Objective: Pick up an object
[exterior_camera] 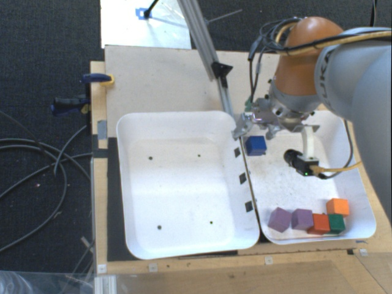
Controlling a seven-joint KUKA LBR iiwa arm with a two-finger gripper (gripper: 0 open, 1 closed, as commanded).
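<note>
The tool (pixel 257 126) hangs over the top left part of the right bin (pixel 361 225), close to the wall where the two bins meet. The pictures do not let me tell how the tool is set, or if it has a grip on anything. A blue block (pixel 255 145) sits just under the tool, touching it or very near it, and it looks a bit tilted. I cannot tell if the blue block is lifted or lying on the bin floor. The grey arm (pixel 361 78) with its orange band (pixel 306 41) comes in from the right and covers the top right part of that bin. A small black part (pixel 297 162) with a tiny green light hangs from the arm beside the blue block. Down in the bottom right corner of the right bin lies a bunch of blocks packed close together: a purple block (pixel 280 219), a second purple block (pixel 302 218) next to it, a red block (pixel 320 223), a green block (pixel 336 223) and an orange block (pixel 337 207) just above the green one. The left bin (pixel 131 127) sits right beside the right bin, and its white floor has a few little dark dots on it. Both bins rest on the pale surface (pixel 159 78).
</note>
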